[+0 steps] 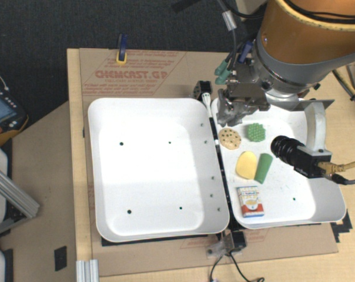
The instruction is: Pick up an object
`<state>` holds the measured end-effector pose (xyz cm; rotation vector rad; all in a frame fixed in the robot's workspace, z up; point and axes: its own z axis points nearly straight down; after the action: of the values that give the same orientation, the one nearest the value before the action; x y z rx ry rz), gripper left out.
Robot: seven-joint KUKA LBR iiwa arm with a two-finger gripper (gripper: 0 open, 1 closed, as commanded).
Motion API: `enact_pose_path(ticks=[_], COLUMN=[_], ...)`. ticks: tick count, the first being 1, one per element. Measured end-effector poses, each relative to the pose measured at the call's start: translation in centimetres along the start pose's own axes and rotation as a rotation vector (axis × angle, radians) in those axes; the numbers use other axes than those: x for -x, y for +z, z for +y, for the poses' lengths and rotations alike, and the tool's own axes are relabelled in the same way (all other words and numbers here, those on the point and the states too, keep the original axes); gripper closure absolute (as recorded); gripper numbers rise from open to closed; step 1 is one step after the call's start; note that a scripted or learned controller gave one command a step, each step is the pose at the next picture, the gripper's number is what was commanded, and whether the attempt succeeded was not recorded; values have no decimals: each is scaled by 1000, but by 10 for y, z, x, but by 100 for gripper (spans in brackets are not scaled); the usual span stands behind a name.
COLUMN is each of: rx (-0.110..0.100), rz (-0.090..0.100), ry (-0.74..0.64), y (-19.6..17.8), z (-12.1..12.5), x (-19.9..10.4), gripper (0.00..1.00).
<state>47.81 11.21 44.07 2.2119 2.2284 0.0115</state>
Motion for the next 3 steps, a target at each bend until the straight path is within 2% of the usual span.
enact_pose_path(ticks=[1, 2, 3], rx=[-2, -9, -2], rz=[-3, -4, -1], ry=[6, 4, 3], y=[-23, -16, -42], z=[2, 1, 2], x=[-9, -38, -71], gripper=[100, 100, 100])
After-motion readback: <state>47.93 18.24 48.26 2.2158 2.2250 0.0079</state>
